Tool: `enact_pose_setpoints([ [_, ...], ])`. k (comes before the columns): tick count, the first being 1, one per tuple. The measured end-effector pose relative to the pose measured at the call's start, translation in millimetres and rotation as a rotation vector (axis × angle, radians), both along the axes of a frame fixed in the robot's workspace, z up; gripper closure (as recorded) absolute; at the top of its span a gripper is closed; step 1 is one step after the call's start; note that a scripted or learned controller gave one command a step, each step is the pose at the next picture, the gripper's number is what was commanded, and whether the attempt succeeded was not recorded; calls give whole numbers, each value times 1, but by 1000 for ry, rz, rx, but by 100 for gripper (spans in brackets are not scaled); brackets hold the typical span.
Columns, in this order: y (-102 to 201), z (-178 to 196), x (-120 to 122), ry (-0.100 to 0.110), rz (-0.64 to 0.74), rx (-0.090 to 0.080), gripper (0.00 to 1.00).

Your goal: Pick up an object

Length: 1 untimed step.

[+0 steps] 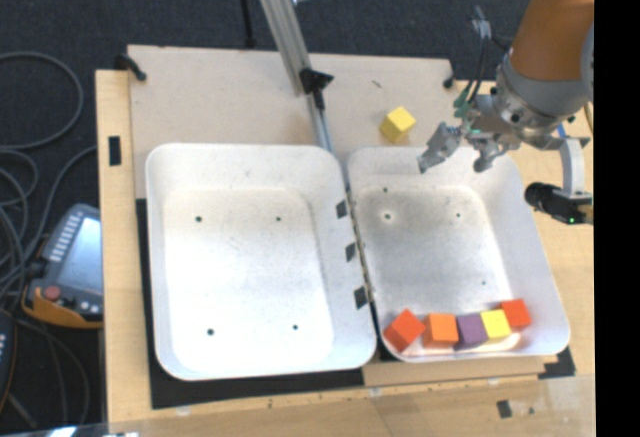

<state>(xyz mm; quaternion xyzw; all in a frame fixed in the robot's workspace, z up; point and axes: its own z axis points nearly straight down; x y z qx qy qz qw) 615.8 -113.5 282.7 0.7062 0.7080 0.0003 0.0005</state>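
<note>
The gripper (462, 150) hangs with fingers apart, holding nothing, over the right bin's (530, 255) far edge. The blocks (458, 327) line its near edge; best to travel there, then descend squarely over one.

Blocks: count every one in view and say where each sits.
6. Five line the right bin's near edge: red-orange block, orange block, purple block, yellow block, red block. Another yellow cube lies on the bench behind that bin. None look hidden.
</note>
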Motion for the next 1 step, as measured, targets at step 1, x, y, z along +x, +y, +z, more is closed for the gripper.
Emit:
enact_pose_setpoints([
  [1, 2, -53, -57, 8, -4, 0, 0],
])
